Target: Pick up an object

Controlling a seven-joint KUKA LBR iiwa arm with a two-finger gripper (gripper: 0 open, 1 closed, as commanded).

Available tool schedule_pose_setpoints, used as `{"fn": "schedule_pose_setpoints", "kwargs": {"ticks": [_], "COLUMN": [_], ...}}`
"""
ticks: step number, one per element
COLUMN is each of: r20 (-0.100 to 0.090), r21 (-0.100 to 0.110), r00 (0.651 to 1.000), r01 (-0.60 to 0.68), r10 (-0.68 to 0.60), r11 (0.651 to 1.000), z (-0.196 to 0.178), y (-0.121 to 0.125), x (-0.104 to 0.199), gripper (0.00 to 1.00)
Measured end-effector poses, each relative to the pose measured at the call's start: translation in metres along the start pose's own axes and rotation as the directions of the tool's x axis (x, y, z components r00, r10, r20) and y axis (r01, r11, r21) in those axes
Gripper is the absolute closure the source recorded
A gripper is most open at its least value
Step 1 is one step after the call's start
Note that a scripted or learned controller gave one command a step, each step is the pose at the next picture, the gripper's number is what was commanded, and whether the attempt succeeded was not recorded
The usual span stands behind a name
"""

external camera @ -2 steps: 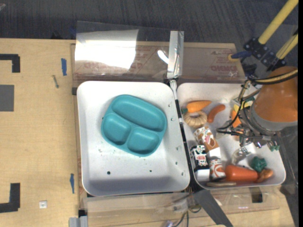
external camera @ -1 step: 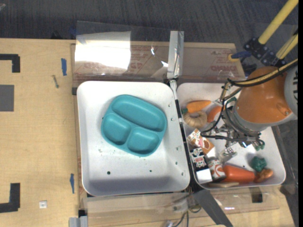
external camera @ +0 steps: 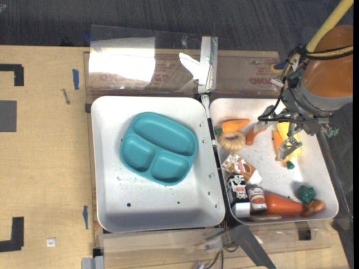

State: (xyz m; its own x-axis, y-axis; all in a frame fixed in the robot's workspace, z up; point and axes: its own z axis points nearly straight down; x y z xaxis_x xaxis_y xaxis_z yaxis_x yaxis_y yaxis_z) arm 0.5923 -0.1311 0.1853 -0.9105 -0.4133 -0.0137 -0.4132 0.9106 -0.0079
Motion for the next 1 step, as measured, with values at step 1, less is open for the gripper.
{"fn": "schedule_pose_setpoints", "kwargs": {"ticks": [1], "r20": [-0.003], "r21": [-0.002], "r00": [0.998], "r01": [0.061], "r10": [-0.061], "r11": [0.998], "z": [0.0958], "y": [-0.0236], "x": [0.0559], "gripper": [0.00]}}
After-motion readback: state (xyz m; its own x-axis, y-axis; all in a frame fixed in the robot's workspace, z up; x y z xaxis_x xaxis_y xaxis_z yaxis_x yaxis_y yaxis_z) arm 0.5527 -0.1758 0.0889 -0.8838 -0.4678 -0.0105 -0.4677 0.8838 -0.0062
